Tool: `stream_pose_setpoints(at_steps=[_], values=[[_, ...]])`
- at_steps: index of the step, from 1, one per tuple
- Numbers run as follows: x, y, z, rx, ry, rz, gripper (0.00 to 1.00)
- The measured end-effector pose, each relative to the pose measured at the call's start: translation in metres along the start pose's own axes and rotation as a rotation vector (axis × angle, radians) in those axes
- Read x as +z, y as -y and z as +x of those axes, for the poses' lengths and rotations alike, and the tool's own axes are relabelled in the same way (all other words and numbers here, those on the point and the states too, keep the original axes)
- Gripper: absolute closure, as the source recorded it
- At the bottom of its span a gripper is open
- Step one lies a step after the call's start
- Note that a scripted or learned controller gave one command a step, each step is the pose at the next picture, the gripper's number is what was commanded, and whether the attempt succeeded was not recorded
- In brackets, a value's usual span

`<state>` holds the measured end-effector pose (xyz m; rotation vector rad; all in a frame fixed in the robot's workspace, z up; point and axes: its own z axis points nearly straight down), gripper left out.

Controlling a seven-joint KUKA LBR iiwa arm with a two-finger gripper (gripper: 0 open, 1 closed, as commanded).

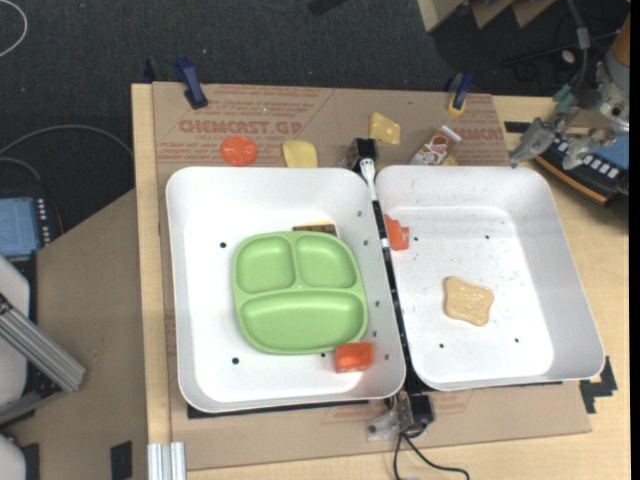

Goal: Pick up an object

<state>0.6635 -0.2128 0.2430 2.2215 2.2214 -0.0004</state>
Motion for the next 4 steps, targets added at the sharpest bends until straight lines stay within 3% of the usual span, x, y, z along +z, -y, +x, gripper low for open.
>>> stream_pose_setpoints(at_steps=[1,2,3,4], values=[[0.109,0.031,0.042,-0.003,-0.005,0.011,0.0],[0.161,0.105,0.044,0.004,-0.004,0.007,0.0],[0.155,0.127,0.036,0.002,-0.002,0.004,0.0],[0.159,0.151,0.092,-0.004,-0.005,0.004,0.0]])
